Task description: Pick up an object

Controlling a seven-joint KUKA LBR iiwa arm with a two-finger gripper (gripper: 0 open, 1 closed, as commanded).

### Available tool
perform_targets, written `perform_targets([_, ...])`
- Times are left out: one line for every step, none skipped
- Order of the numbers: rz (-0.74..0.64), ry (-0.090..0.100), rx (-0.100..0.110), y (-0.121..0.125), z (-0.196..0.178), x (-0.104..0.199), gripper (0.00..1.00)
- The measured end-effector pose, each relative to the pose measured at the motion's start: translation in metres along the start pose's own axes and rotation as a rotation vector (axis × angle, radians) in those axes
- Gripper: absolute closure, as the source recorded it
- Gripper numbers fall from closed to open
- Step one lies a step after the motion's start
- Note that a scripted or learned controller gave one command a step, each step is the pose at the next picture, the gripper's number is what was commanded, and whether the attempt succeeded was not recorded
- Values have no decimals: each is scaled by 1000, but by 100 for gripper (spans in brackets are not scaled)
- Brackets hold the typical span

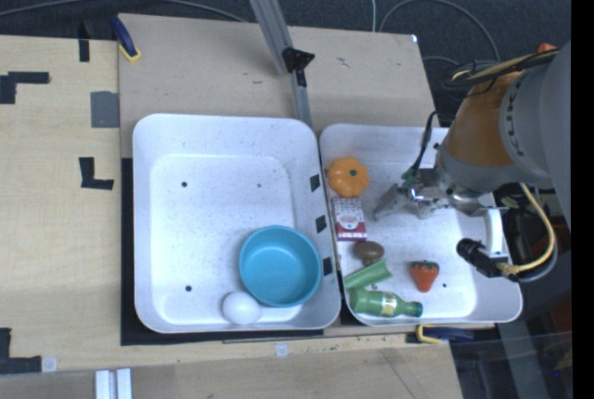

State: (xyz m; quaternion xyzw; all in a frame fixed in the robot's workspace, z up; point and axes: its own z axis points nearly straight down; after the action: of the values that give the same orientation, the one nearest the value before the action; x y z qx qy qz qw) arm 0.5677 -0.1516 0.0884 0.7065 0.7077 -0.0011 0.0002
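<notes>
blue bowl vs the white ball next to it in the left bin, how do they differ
The blue bowl is much larger than the white ball. The blue bowl is a hollow vessel with its opening facing up, while the white ball is a closed round form. The blue bowl sits closer to the bin's right wall, and the white ball lies at the bowl's lower left, near the front wall. Both rest in the left bin, close together.
</notes>
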Motion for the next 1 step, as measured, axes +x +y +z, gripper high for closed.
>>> perform_targets([-1,3,2,0,-11,1,100])
